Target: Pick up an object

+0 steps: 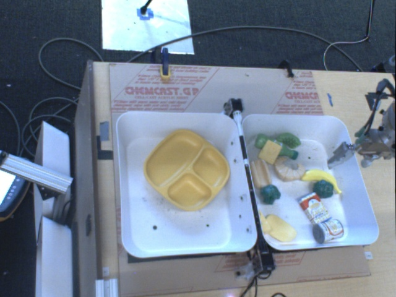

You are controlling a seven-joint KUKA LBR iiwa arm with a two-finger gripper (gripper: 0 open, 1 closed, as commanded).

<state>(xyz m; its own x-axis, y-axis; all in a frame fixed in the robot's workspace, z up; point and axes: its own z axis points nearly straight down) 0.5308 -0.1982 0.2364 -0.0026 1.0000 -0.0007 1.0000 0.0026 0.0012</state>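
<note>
Two bins (133, 184): left holds a yellow tray (187, 169); claw (346, 152) state unclear.

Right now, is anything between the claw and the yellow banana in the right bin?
Nothing visible does. The claw hangs over the right edge of the right white bin; the yellow plastic banana lies just below-left, with bare bin floor between.

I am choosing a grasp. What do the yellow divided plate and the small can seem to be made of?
Yellow divided plate: probably molded plastic, matte, with an even colour and soft rounded ridges. Small can: seemingly metal with a printed label, judging by its grey shiny end, though it could be a plastic toy.
</note>
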